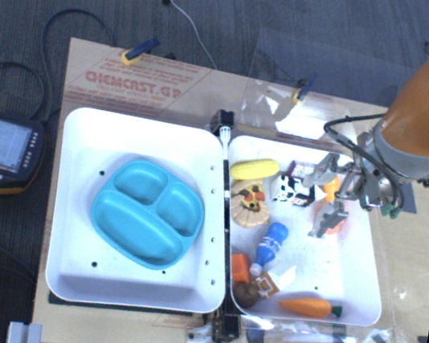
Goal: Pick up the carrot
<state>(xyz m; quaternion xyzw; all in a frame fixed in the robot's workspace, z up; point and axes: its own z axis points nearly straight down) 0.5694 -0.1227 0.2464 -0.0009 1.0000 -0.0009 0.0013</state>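
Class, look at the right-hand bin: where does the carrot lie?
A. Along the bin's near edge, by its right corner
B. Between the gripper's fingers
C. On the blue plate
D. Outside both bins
A: the carrot lies flat by the right bin's near-right corner, apart from the gripper.

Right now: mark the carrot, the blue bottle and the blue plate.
carrot (306, 306), camera view, middle of its orange body
blue bottle (270, 243), camera view, middle of its body
blue plate (148, 212), camera view, ridge between its compartments
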